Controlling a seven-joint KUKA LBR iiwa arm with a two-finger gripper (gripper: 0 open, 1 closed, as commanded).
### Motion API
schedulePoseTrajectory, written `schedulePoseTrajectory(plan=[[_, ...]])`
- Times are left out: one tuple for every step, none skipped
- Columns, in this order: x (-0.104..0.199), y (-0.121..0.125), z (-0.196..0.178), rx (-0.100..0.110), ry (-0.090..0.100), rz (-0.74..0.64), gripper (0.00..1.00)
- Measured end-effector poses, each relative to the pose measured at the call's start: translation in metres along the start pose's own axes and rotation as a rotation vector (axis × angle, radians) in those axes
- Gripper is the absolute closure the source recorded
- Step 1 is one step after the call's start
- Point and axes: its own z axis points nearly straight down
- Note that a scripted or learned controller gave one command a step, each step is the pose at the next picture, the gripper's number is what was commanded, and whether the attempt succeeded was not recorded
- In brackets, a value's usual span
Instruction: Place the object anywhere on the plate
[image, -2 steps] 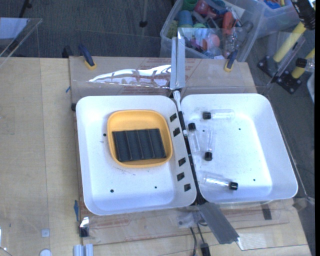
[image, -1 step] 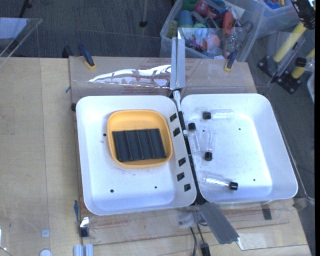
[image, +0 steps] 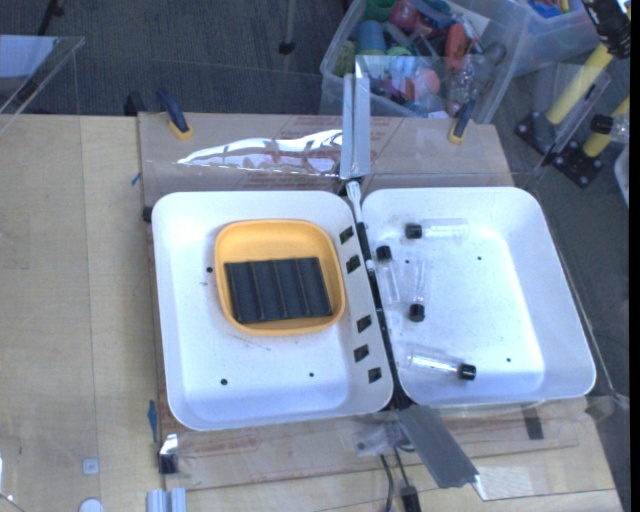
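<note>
Down at the near edge of the bench, a grey metal bracket (image: 437, 452) can be seen sticking out below the seam where the two bins meet.

Moving up, a clear vial (image: 438, 364) is found lying at the near side of the right bin (image: 525, 300). Its black cap is pointed right, so its long axis runs roughly left-right.

Further in, two more vials (image: 414, 288) are laid side by side close to the divider, long axes running near-to-far.

Over in the left bin (image: 180, 310), the yellow plate (image: 226, 252) is parked about in the middle. The black ribbed block (image: 278, 289) is sat flat on it, fully inside the rim. Its long axis runs left-right and is tilted just a touch, right end nudged toward the far side. The ribs run across it, near-to-far.

A row of small black tabs (image: 360, 322) is spotted along the divider between the bins.

At the far side of the right bin, a fourth vial (image: 436, 231) is laid left-right, cap pointed left.

Beyond the bins, a crumpled clear plastic strip (image: 265, 153) and an upright metal post (image: 355, 115) are seen. Furthest back is a clear tub of colourful stuff (image: 430, 50).
</note>
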Motion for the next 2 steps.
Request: schedulePoseTrajectory(plan=[[0.0001,0.0000,0.0005,0.000,-0.001,0.000,1.00],[0.0001,-0.0001,0.0005,0.000,-0.001,0.000,1.00]])
